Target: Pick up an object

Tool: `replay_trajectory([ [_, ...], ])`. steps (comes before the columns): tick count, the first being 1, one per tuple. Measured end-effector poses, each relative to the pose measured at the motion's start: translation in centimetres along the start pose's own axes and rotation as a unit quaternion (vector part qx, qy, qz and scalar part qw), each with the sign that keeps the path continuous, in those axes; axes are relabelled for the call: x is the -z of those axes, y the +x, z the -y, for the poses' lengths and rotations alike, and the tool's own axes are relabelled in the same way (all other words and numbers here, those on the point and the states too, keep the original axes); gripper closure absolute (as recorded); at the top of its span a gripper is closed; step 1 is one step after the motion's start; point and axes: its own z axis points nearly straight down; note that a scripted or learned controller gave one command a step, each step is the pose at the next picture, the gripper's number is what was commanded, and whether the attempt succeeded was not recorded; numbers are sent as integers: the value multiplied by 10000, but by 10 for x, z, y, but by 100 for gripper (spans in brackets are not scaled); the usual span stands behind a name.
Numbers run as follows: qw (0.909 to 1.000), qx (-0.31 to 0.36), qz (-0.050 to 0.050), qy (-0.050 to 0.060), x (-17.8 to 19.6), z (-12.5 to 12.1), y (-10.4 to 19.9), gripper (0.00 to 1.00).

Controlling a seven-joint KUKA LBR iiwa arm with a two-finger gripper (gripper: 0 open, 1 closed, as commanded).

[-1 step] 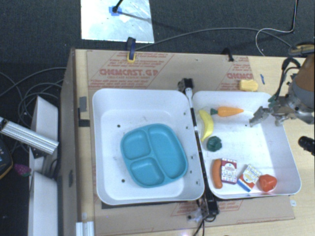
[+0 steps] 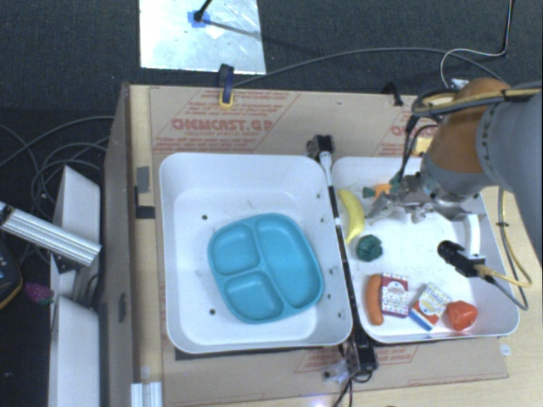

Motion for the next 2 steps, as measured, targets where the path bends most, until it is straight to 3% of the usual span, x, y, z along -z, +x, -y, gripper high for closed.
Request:
replay_trajectory([
  [1,10000,-41,41,50,-20,-45,23,0],
  [2,9998,-52,12,194,-23,-54,20,0],
])
